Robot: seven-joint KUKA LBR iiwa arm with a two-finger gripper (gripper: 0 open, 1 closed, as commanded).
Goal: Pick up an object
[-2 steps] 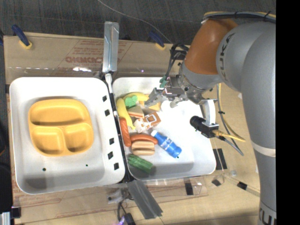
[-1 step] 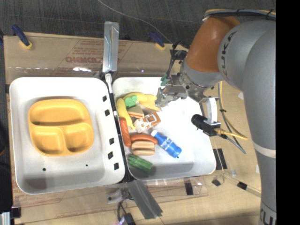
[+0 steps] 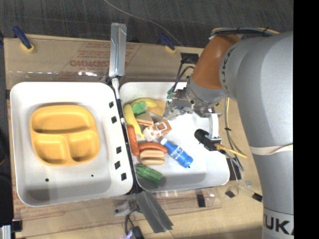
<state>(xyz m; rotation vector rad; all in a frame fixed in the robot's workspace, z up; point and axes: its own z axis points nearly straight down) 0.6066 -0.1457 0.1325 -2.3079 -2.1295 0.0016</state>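
Green, a stubby plastic vegetable point(image 3: 148, 173), is lying nearest the camera in the right white bin point(image 3: 219, 176), close against the divider. Just beyond it a toy hot dog in a tan bun point(image 3: 152, 156) is sitting, with a red sausage-shaped piece point(image 3: 153, 146) lying along its far side. A small blue plastic bottle point(image 3: 177, 154) is lying tilted just right of these, on the bare bin floor. An orange carrot-like stick point(image 3: 132, 139) is running along the divider, beside a yellow plastic banana point(image 3: 130, 117). A small brown-and-white carton point(image 3: 158, 129) is resting among them. Farther back, a yellow-green fruit piece point(image 3: 140, 105) is lying near the bin's far wall.

The grey arm's two-finger gripper point(image 3: 175, 108) is hovering over the pile's far right side; whether it is open, closed or gripping anything, cannot tell.

In the left white bin point(image 3: 25, 183), a yellow three-compartment plastic tray point(image 3: 64, 133) is sitting flat.
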